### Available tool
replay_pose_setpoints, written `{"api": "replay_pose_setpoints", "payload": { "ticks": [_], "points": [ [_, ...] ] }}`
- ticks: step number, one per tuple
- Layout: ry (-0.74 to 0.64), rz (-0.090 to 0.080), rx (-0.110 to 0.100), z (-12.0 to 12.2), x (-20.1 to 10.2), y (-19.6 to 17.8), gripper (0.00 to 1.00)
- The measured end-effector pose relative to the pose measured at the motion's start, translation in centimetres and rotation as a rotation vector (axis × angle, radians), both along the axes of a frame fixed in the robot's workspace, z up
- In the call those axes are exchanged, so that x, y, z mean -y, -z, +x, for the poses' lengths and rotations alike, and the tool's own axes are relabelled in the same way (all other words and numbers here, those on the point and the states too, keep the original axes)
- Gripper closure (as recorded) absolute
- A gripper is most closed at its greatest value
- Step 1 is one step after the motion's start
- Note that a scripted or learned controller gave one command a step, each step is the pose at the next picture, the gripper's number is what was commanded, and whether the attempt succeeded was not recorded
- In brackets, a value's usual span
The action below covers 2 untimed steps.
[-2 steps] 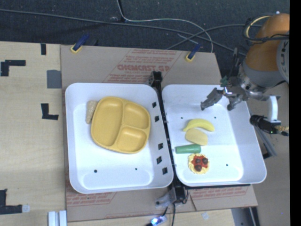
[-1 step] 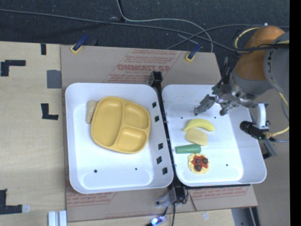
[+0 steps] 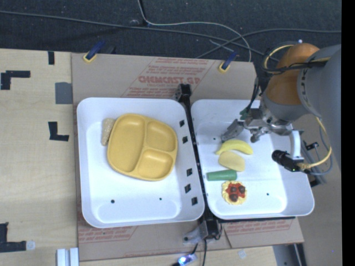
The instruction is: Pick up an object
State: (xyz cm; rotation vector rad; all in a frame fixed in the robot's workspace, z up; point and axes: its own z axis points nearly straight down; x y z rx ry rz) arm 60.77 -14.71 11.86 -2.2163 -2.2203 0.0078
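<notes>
Two white bins side by side on brown cardboard (image 3: 166, 79). Left bin (image 3: 91, 165) holding a yellow tray (image 3: 142, 147), tan sponge (image 3: 106, 131) tucked under its left edge. Blue and yellow clips (image 3: 95, 50) on the cardboard's top edge. Black cables (image 3: 183, 24) across dark cloth behind.

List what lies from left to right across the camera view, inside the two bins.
Tan sponge-like piece → yellow divided plate → green stick → hand, above the banana, which overlaps others in order.
</notes>
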Motion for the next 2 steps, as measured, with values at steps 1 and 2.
{"api": "replay_pose_setpoints", "payload": {
  "ticks": [1, 2],
  "points": [
    [-0.001, 0.000, 0.004, 0.1, 0.0, -1.3, 1.00],
    [0.001, 0.000, 0.011, 0.7, 0.4, -5.8, 1.00]
  ]
}}
